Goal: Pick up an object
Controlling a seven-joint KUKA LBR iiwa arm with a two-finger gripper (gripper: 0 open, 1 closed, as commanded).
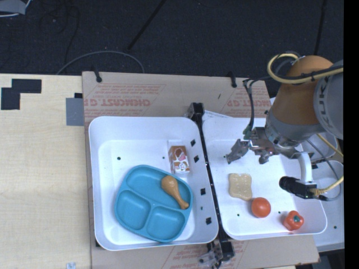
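Jaws [249,153] hang spread wide over the right bin [224,224], gripping nothing. Bread slice [240,186], tomato [261,207] and red pepper [293,221] lie below them. Left bin [104,129] holds blue tray [137,212], drumstick [175,191] and small carton [179,158].

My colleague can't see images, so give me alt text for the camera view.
A grey arm's tool hovers over the right bin, above a bread slice, a tomato and a red pepper. The left bin holds a blue divided plate bearing a drumstick, beside a small carton.
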